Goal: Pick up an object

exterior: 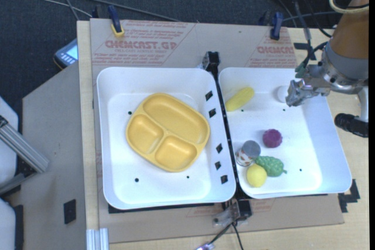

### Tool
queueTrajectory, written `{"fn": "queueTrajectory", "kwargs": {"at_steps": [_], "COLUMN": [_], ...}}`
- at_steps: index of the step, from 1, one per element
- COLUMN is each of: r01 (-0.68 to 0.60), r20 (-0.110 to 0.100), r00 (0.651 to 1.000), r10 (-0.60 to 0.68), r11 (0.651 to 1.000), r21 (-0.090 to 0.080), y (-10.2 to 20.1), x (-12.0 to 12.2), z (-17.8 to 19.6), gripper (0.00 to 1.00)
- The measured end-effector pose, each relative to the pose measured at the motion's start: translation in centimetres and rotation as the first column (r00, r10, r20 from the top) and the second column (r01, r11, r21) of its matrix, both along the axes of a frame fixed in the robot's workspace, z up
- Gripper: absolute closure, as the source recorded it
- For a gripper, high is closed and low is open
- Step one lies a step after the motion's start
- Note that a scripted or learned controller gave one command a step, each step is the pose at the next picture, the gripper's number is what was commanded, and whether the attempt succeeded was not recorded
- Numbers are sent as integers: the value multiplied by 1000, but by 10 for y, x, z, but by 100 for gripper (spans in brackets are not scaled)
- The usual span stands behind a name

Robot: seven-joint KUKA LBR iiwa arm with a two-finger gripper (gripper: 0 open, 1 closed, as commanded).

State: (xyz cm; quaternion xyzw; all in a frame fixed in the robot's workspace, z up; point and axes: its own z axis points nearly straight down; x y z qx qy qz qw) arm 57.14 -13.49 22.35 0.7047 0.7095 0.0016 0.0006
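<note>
- Objects for picking lie in the right bin [328, 143]: a yellow corn-like piece [239, 99] near its upper left corner, a purple berry-like piece [272, 137] mid-bin, and a cluster at lower left of a grey round piece [250, 149], a green bumpy piece [270, 165] and a small yellow lemon-like piece [256, 175].
- Camera view: the left bin [111, 143] carries a yellow divided plate [168, 132], lying flat, tilted diagonally in the bin. Both bins sit on the worktop [146, 44] on a cardboard sheet held by clamps.
- Handling judgement: the pieces look like small plastic toy food, so probably light, stiff and somewhat slippery, not fragile. The corn piece is elongated; best taken across its short width at mid-length. The purple piece stands alone, clear on all sides, so probably the easiest grasp. The cluster pieces touch or nearly touch, so fingers risk nudging a neighbour.
- End effector [295, 93] is over the upper part of the right bin, near its far wall. Its opening cannot be judged at this resolution; nothing is visibly between its tips.
- Relative position: corn piece lies beside the end effector to the view's left, apart from it; purple piece is below it in the view; cluster is well apart, toward the near left corner.
</note>
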Motion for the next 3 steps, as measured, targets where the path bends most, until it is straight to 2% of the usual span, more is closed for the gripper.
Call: {"fn": "queueTrajectory", "kwargs": {"at_steps": [1, 2, 3], "r01": [0, 2, 0], "r20": [-1, -6, -1], "r00": [1000, 1000, 1000], "r10": [0, -2, 0], "r11": [1000, 1000, 1000], "r21": [0, 1, 1], "y": [57, 109, 169], "x": [15, 9, 23], "z": [-1, -5, -4], "gripper": [100, 100, 100]}}
